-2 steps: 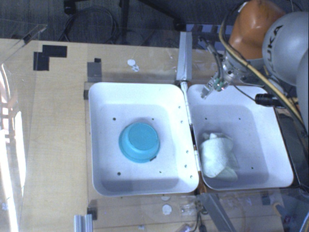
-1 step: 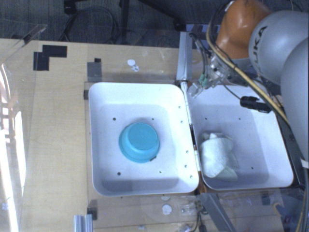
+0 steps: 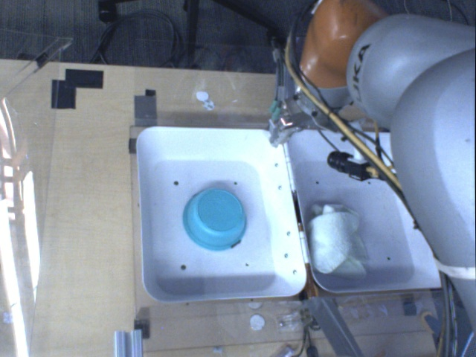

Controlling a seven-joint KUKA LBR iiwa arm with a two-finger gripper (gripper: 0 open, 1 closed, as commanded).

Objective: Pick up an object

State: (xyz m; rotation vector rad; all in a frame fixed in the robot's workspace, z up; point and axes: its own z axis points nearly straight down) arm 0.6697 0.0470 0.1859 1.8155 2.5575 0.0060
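Starting at the claw (image 3: 281, 127): pokes out as a small metallic tip below the grey arm with the orange band (image 3: 335, 36), over the far rim where the two bins meet. Impossible to tell how far open it is, since the arm's bulk and the yellow and black cables (image 3: 357, 162) hide most of it. Nothing to be seen held in it.

Just below and to the view's left of the claw: the shallow white plastic bin on the left (image 3: 149, 199). Near its middle lies a round light-blue plastic bowl (image 3: 216, 218), flat on the floor of the bin, well apart from the claw and from every wall.

Below and to the view's right of the claw: the second shallow white bin (image 3: 401, 274). In its near part lies a crumpled white cloth (image 3: 335, 240), close to the wall shared with the left bin, also apart from the claw.

Beneath both bins: the pale wooden table (image 3: 82, 236).

As for progress, judging from this alone: hardly begun. No object chosen, touched or lifted; both candidates at rest on the bin floors. Left to do, most likely: move over the bowl or the cloth, come down, close on it, and raise it clear of its bin.
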